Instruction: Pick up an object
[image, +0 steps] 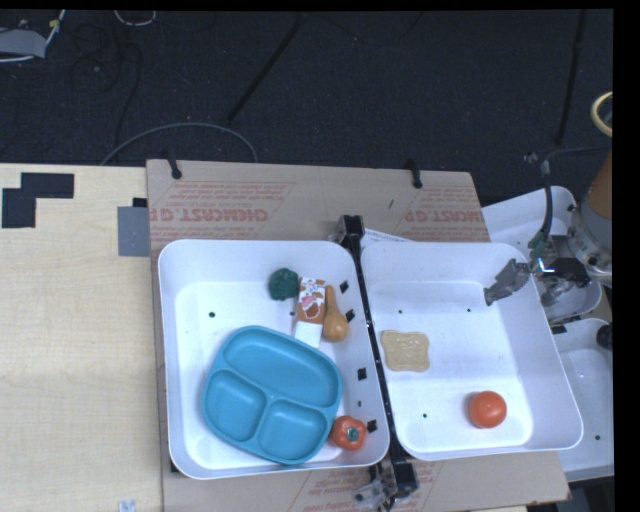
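My gripper (528, 298) hovers over the right rim of the right bin (455, 300), open, with nothing between its fingers; one grey finger (503, 283) points down-left into the bin. In that bin lie a flat tan slice (405, 351) near the left wall and a red-orange ball (487, 409) at the front right, both well apart from the gripper. The left bin (185, 300) holds a blue divided plate (272, 394), a dark green lump (283, 283), a small printed carton (310, 300), an orange-brown pear shape (334, 321) and a red tomato with a green top (348, 432).
A black divider (368, 340) runs between the two bins. Both stand on a cardboard sheet (310, 205) over a pale wooden bench (70, 330). Cables and white hardware crowd the right side beside the arm (590, 250).
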